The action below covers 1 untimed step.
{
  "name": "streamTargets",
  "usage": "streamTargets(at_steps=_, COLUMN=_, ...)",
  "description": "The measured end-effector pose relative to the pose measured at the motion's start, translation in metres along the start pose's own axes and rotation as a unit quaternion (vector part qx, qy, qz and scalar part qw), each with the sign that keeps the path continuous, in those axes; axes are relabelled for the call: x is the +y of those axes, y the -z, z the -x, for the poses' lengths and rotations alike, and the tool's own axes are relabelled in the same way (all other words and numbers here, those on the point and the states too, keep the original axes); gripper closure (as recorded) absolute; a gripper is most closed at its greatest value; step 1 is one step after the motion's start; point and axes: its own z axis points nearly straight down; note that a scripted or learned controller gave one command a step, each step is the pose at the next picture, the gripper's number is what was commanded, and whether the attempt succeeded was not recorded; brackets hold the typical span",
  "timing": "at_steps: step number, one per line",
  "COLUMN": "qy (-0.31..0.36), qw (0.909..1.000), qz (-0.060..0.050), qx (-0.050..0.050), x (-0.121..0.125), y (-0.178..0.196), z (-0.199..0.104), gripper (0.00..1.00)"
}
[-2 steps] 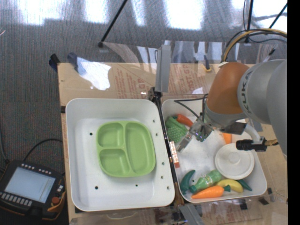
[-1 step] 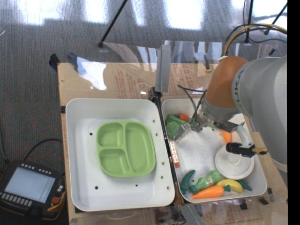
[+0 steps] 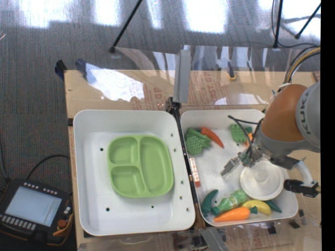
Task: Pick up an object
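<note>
Arm (image 3: 290, 122) is reaching in from the right and hanging over the right bin (image 3: 209, 116), wrist low over its middle. Left bin (image 3: 84, 140) is carrying 1 green divided plate (image 3: 140, 165) and playing no part in this step.

Gripper (image 3: 234, 166) is sitting just above the bin floor, immediately left of the white bowl (image 3: 261, 181); whether it is released or clenched, I cannot tell, and nothing is visibly sitting in it.

Candidate objects are lying in 2 clusters. Back: green leafy piece (image 3: 196, 141) touching an orange carrot (image 3: 212, 136), plus a second green leafy piece (image 3: 239, 133) beside the wrist. Front: dark green piece (image 3: 208, 201), green bottle-like piece (image 3: 234, 200), larger carrot (image 3: 236, 214) and yellow piece (image 3: 257, 207), all crowding together.

Judgement: the bowl is nearest, but its wide rim is looking awkward for a 2-finger pinch. Going for the back carrot, well apart from the walls, is looking safer; descend square and centre before closing
</note>
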Motion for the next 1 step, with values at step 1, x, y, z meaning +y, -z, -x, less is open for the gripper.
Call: streamTargets(at_steps=1, qy=-0.012, qw=0.9999, qz=0.002, qx=0.000, x=0.0567, y=-0.0036, z=0.0398, gripper=0.00)
